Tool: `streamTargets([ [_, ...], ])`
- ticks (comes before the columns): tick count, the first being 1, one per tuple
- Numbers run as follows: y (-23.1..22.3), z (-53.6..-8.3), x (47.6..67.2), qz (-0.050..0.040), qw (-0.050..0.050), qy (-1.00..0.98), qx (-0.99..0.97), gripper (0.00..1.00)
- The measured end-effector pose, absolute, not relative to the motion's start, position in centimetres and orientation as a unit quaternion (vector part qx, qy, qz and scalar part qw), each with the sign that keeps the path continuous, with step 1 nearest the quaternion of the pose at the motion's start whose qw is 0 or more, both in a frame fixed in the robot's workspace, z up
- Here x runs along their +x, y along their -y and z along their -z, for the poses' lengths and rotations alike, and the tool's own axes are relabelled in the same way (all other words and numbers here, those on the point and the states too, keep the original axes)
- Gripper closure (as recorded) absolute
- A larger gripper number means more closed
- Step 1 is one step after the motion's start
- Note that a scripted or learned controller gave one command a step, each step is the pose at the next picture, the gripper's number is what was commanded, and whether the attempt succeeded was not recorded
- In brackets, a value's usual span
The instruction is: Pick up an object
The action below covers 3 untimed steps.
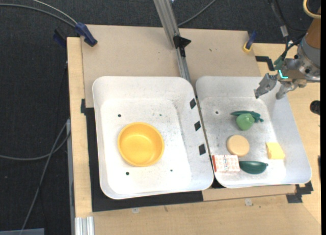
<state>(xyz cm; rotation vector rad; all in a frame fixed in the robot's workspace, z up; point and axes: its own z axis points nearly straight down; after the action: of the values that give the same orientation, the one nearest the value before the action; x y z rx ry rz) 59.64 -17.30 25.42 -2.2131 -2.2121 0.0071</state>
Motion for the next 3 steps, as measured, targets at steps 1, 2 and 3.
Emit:
streamTargets([
  [1, 17.3, -25.7, 59.7, -0.0006, 0.004, 0.707, -0.707, 0.00],
  [2, 18.1, -19.7, 59.5, -0.0033, 0.007, 0.706, -0.708, 0.00],
  [3, 17.6, -13.3, 59.6, -0.0036, 0.008, 0.707, -0.707, 0.00],
])
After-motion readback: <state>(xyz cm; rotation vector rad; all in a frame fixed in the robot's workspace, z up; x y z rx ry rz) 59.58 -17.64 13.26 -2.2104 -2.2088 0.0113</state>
